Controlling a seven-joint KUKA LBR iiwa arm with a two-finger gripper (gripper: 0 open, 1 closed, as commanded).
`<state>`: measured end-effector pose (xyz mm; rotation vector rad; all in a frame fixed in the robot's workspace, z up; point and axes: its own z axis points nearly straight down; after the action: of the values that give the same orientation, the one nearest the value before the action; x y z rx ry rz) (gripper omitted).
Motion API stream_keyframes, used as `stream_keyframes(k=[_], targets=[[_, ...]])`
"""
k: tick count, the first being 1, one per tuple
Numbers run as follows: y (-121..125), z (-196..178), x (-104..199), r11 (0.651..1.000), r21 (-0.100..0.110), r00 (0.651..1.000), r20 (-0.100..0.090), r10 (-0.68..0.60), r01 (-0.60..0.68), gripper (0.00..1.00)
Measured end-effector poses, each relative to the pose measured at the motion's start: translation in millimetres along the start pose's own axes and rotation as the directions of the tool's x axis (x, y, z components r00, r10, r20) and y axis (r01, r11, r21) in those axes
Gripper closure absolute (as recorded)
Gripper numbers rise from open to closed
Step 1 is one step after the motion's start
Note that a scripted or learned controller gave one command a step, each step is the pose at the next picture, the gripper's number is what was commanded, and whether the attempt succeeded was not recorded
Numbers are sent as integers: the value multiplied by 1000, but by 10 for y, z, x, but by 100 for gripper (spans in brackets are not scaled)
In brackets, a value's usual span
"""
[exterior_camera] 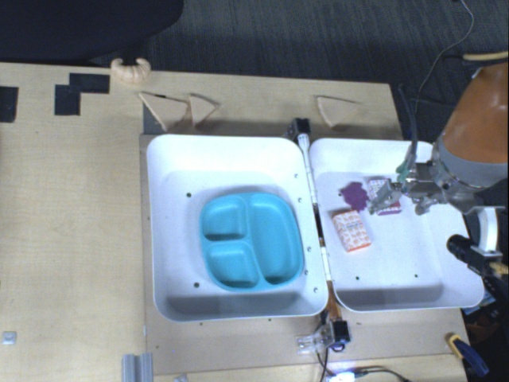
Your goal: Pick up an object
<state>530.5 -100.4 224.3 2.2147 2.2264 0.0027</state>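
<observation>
Even, fairly bright overhead light washes the white bins (238, 153) nearly featureless, with soft shadows under their lower rims. The upper frame falls dark. Detail is soft throughout, perhaps blurriest on the arm (477, 134) at right.

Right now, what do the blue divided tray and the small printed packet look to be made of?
Blue divided tray: likely moulded plastic, semi-gloss, with rounded compartment walls and uniform colour. Small printed packet: probably thin card or printed wrapper; flat, boxy, with a matte patterned face. Too small to tell for sure.

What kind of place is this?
Likely a robot lab's picking bench: two white bins set into a wooden bench, an arm reaching in, and cables along the edges.
</observation>
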Motion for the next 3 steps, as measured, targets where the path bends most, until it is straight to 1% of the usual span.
stream_keyframes(k=[1, 2, 3], targets=[[187, 1355, -472, 1000, -2, 1000, 1, 3, -3, 0], [204, 1240, -465, 1000, -6, 1000, 1, 2, -2, 100], [100, 1358, -1054, 1000, -5, 1000, 5, 4, -4, 100]])
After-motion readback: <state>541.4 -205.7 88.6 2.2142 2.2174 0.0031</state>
